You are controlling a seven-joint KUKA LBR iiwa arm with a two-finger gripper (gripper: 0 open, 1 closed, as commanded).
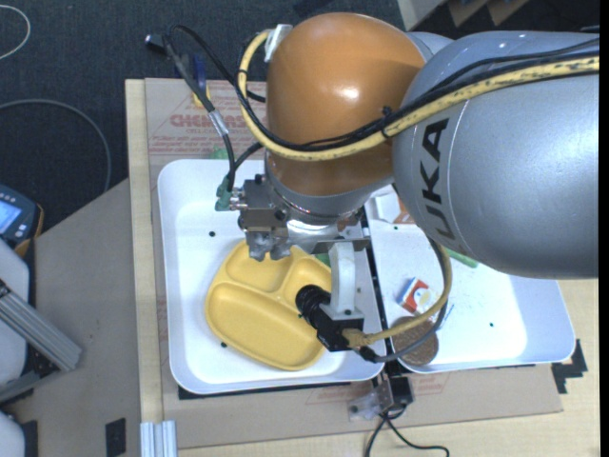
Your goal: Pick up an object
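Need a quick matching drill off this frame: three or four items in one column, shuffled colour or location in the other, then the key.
Column 1:
1. compartment tray
2. small card-like item
3. arm's wrist band
4. left bin

Column 2:
A. orange, above the bins
B. white, holds the tray
C. yellow, lying in the left bin
D. red, white and blue, in the right bin

Pairs: 1-C, 2-D, 3-A, 4-B
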